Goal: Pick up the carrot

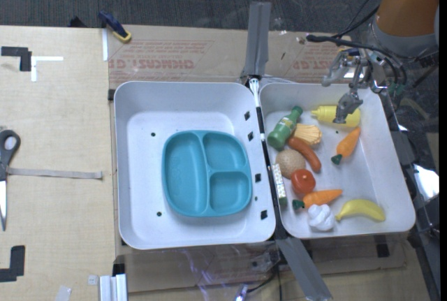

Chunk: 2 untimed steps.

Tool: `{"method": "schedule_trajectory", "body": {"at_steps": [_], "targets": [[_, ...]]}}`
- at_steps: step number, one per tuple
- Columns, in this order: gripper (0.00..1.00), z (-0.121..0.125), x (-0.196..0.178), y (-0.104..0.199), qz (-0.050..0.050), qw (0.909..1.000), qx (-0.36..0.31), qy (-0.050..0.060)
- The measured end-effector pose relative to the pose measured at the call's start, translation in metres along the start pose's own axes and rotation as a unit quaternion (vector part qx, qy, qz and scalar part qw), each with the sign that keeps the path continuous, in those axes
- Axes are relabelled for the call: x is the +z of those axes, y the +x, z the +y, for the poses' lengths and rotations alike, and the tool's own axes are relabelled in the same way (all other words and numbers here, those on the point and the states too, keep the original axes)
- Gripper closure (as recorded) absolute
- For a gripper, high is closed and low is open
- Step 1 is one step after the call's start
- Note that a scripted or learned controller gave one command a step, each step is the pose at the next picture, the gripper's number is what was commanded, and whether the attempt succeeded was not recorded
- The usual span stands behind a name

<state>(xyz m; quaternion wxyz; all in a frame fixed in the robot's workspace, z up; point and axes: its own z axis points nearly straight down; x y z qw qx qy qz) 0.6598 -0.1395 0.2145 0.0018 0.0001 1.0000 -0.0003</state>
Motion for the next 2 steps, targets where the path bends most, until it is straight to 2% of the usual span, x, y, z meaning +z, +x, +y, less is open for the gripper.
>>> {"method": "schedule_trajectory", "body": {"at_steps": [1,2], "targets": [[0.0,-0.017,0.121,0.05,-0.001,1.0,0.006,0.0],[1.0,-0.016,0.109,0.047,-0.004,1.0,0.004,0.002]]}}
